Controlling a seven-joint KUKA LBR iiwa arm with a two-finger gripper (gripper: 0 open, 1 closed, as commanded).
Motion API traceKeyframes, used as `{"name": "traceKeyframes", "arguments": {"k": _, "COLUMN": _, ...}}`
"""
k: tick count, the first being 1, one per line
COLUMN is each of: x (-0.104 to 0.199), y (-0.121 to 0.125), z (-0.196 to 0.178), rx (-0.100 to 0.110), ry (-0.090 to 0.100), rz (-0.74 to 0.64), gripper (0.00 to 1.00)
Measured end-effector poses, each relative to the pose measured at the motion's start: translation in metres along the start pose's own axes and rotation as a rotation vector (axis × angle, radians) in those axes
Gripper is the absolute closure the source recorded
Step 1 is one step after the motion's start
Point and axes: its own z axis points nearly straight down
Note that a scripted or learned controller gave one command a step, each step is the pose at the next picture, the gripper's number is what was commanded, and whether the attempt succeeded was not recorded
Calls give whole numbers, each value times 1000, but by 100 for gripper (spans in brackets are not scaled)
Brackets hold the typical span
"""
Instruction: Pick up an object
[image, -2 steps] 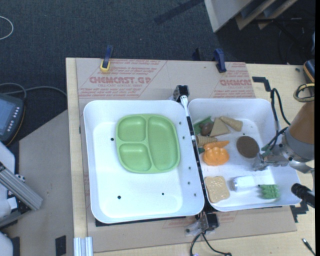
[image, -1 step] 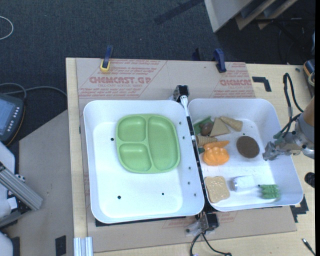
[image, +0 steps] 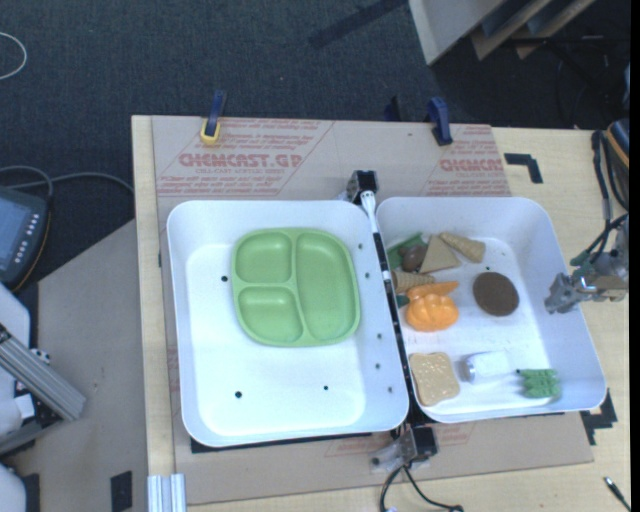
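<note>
Right bin's (image: 560, 250) rim meets jaws (image: 562, 297), nothing gripped.

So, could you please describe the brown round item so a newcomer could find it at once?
Start at the right bin, the one crowded with toy food. Toward its right side, beside the orange piece, lies the brown disc. It is the only dark, flat, round thing there.

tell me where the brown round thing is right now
In the camera view, the brown round thing lies in the right bin, toward its right side, with the orange toy to its left and the gripper just beyond the bin's right rim.
</note>
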Motion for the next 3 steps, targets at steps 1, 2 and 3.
{"name": "traceKeyframes", "arguments": {"k": 1, "x": -1, "y": 2, "z": -31, "rx": 1, "ry": 0, "rz": -1, "gripper": 100}}
{"name": "traceKeyframes", "arguments": {"k": 2, "x": 51, "y": 40, "z": -24, "rx": 2, "ry": 3, "rz": -8, "gripper": 100}}
{"name": "traceKeyframes", "arguments": {"k": 3, "x": 99, "y": 76, "z": -33, "rx": 1, "ry": 3, "rz": -8, "gripper": 100}}
